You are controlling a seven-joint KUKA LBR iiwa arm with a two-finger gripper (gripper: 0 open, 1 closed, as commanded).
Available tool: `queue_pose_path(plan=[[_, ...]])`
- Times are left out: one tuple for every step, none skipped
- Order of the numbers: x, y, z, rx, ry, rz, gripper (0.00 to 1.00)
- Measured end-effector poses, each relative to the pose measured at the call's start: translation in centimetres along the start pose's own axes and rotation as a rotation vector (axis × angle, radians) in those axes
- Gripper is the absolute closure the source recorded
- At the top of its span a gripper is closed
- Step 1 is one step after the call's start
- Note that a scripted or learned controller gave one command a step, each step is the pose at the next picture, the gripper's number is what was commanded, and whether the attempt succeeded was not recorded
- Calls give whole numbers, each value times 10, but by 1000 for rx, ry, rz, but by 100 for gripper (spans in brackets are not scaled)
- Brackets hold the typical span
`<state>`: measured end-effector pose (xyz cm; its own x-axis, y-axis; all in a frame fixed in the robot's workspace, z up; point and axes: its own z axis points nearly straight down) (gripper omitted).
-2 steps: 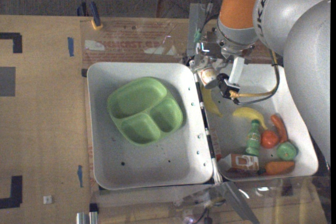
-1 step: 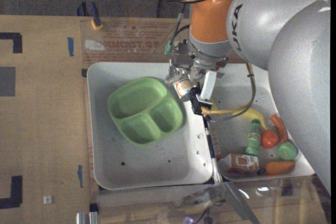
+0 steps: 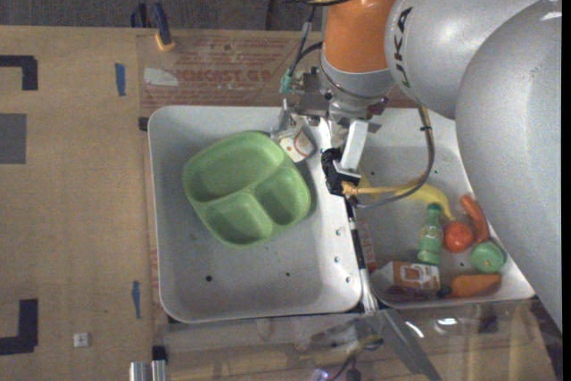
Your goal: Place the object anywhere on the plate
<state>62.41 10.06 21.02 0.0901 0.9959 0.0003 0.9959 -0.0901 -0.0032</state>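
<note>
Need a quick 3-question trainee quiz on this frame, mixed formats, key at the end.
1. True or false: the green plate sits in the left bin.
2. Multiple choice: how many compartments does the plate have? A) one B) three C) five
3. Fill in: the toy foods, including the banana, carrot and green bottle, lie in the ___ bin.

Key:
1. True.
2. B. One long section and two smaller ones.
3. Right. They cluster near the right bin's lower corner, while the gripper is above the divide between the bins, near the plate's upper right edge.
</note>
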Motion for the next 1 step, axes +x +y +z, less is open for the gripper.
queue_pose_path(plan=[[1, 4, -86, -6, -1, -190, 0]])
